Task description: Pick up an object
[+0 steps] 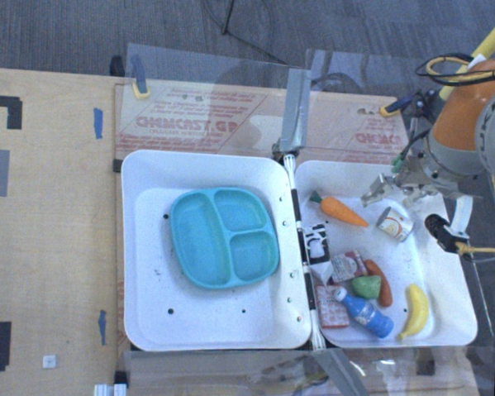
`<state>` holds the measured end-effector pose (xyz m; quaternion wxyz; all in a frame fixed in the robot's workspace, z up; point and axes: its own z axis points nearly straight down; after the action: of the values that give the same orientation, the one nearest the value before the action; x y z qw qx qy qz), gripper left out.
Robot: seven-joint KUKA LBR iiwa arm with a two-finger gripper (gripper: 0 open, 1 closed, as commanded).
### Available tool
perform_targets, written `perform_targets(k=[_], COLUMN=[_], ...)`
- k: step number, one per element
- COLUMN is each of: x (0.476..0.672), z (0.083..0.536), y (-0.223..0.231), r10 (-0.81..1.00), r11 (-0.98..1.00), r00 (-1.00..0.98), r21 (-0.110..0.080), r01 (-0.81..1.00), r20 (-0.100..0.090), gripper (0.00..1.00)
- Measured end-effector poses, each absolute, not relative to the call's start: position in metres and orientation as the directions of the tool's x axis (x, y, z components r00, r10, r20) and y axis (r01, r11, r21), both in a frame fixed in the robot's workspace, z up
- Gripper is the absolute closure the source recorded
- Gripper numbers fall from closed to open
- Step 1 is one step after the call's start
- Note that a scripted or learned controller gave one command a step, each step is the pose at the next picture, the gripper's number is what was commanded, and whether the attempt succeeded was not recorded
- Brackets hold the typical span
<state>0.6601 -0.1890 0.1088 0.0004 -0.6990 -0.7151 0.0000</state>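
**Arm parked over the right bin, nothing grabbed**

So the biggest thing here is the bench itself, light wood, with two white bins sitting side by side on it. The left bin has just a blue divided plate in it, three compartments, lying flat and slightly turned. The right bin is where all the small stuff lives.

The arm comes in from the right, grey with that orange band, and hangs over the far right corner of the right bin. The gripper is spread apart, fingers splayed out with nothing between them, right above a small white carton that's tilted on its side.

Rest of the right bin, roughly by size: an orange carrot lying at an angle near the divider, just left of the carton. A blue bottle lying down near the front. A yellow banana near the right front, well apart from the gripper. A red flat packet touching the bottle. A green pepper-looking thing and a red chili-ish piece bunched together in the middle, with a small wrapped packet just beside them.
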Motion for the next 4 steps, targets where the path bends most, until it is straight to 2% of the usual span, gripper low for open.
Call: perform_targets(k=[1,2,3,4], x=[0.660,0.669,0.643,0.644], z=[0.109,0.116,0.087,0.098], y=[-0.189,-0.202,-0.216,-0.220], r10=[1.000,0.992,0.988,0.988], r11=[0.022,0.127,0.152,0.151], r00=[-0.022,-0.127,-0.152,-0.151], r21=[-0.001,0.004,0.005,0.007], r01=[1.000,0.992,0.988,0.988], r20=[0.000,-0.004,0.009,-0.003], gripper=[0.00,0.00,0.00,1.00])
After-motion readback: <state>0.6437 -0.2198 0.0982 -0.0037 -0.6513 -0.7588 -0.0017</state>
